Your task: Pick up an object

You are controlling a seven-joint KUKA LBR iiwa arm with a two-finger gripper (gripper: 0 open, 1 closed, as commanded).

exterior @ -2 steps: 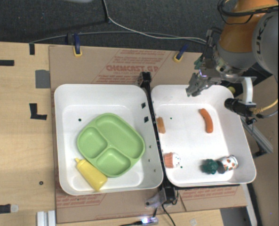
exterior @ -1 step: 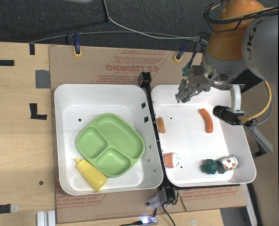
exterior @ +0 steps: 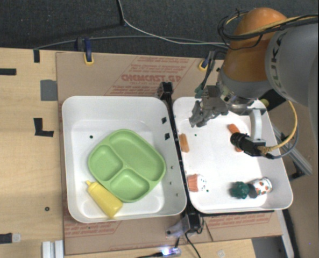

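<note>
My gripper point(exterior: 200, 117) hangs over the far left part of the right bin point(exterior: 218, 163), on the grey arm with the orange band point(exterior: 254, 36). Just below and left of it a small orange piece point(exterior: 184, 142) lies by the bin's left wall. Another orange piece point(exterior: 233, 128) lies to the gripper's right. Near the front of this bin are a salmon piece point(exterior: 193, 183), a white spotted cube point(exterior: 203, 184), a dark green object point(exterior: 239, 190) and a white and red object point(exterior: 262, 186). I see nothing held at the gripper.
The left bin point(exterior: 76, 117) holds a green divided plate point(exterior: 127, 164) and a yellow bottle point(exterior: 104, 198) at its front left. A black fitting with cable point(exterior: 248, 143) hangs from the arm over the right bin. A dark divider point(exterior: 171, 123) separates the bins.
</note>
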